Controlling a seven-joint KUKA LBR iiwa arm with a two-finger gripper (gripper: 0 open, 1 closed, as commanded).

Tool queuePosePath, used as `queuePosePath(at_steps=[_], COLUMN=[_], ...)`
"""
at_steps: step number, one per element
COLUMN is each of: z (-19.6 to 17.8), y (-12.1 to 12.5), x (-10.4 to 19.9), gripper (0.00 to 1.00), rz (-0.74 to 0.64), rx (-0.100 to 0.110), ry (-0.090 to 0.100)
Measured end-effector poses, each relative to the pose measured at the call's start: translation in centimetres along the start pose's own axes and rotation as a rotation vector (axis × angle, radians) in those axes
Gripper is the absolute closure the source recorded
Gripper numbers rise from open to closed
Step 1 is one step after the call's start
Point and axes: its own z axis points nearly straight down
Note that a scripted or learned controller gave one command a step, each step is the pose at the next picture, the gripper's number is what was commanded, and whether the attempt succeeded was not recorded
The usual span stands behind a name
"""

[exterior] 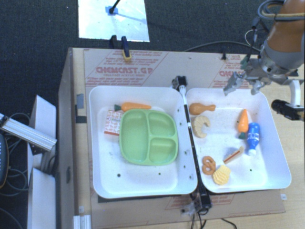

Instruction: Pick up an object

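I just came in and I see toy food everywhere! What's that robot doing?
The robot arm is trying to pick up a toy. Its pincer hangs open above the far edge of the right bin, holding nothing. That bin has a drumstick, a croissant, a carrot, a blue bottle, a pretzel and a ridged chip. The left bin holds a green tray and another carrot.
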Motion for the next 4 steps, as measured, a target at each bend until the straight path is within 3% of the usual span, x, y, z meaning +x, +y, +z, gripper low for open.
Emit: queuePosePath(at_steps=[1, 2, 3, 4], z=[4.3, 9.8, 18.6, 12.6], y=[-1.9, 0.0, -0.1, -1.1], x=[-8.5, -9.5, -9.5, -9.5], gripper=[0.00, 0.00, 0.00, 0.00], rz=[0.002, 0.002, 0.002, 0.002], rx=[0.001, 0.001, 0.002, -0.003], ry=[-0.002, 0.000, 0.000, -0.002])
